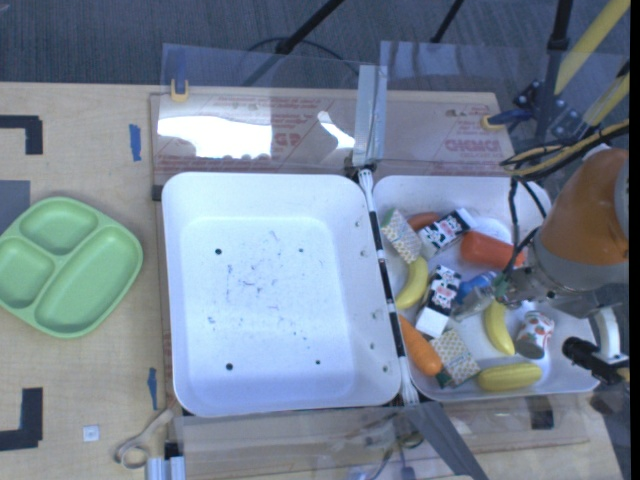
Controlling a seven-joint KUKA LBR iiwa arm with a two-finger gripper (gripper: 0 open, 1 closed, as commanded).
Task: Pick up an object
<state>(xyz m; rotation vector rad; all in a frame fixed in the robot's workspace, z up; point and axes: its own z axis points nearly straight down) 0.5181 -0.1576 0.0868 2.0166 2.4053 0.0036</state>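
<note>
The right bin point(560, 386) holds a jumble of small items. Three yellow bananas lie there: one point(412, 283) near the divider, one point(497, 328) in the middle, one point(510, 376) along the front wall. Two cow-patterned cartons point(443, 230) point(443, 290), a red-orange piece point(488, 250), an orange carrot point(420, 350), two checkered packets point(400, 236) point(455, 353) and a small printed cup point(535, 333) lie among them. My gripper point(512, 290) hangs low over the bin's right half, beside a blue item point(476, 286) and just above the middle banana. The wrist hides its tips.
The left bin point(180, 268) sits beside it, sharing a raised divider point(383, 268). A green divided plate point(65, 265) rests on the bench at far left. Clear panels point(260, 108) stand behind both bins. My arm's orange band point(600, 213) overhangs the right bin's edge.
</note>
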